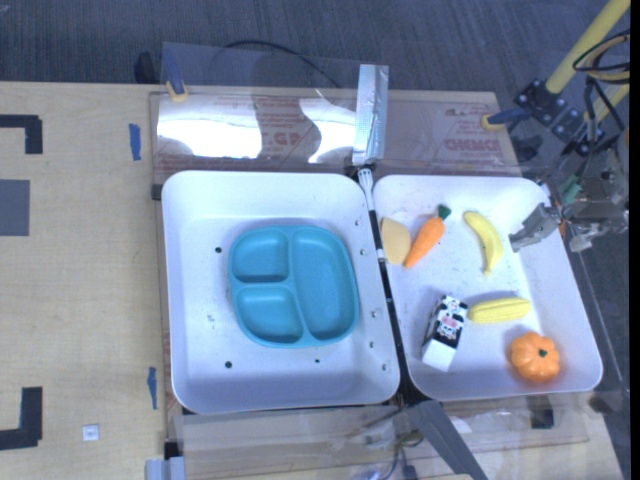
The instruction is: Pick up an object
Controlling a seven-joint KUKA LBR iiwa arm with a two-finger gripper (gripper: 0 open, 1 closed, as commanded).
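Note:
The right bin [570, 298] holds several toy foods. A carrot [427, 237] lies near its back left, beside a pale yellow wedge [396, 241]. A banana [485, 238] lies to the carrot's right. A corn cob [498, 310] rests near the middle, a black-and-white milk carton [445, 331] to its left, and an orange pumpkin [534, 357] in the front right corner. My gripper [533, 228] hangs over the bin's right edge, to the right of the banana and apart from it, with nothing seen in it.
The left bin [190, 298] holds a blue divided plate [293, 284]. A clear panel [260, 128] and a taped grey post [371, 113] stand behind the bins. Cables and a yellow pole [590, 38] crowd the back right around the arm.

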